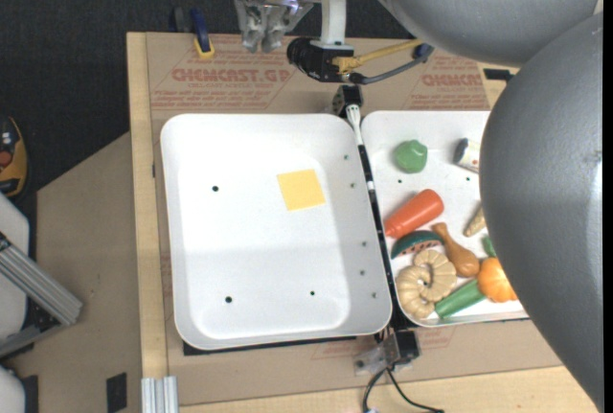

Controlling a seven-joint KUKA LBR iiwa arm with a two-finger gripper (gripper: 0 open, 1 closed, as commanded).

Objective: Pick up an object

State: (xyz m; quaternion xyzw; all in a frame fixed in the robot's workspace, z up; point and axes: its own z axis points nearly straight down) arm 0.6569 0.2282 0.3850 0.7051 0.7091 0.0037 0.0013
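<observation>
Grey arm (pixel 536 114) looms over right bin (pixel 383 128) | gripper (pixel 266 30) beyond left bin's (pixel 192 210) far edge, narrow, holding nothing | yellow square (pixel 301 190) near bin centre | risk: flat piece slips from fingers.

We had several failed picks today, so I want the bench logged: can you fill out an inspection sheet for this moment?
Surface: brown bench board carrying two white bins.
Job's things: yellow square lies flat in the left bin; green ball, carrot, drumstick, pretzel and other toy food crowd the right bin.
Clutter: blue-and-yellow clamp at the board's far edge.
Grippers: gripper above the far edge, beyond the bins; finger state unclear.
Cables: black cable at the near edge.
Surroundings: dark floor; aluminium rail at left.
</observation>
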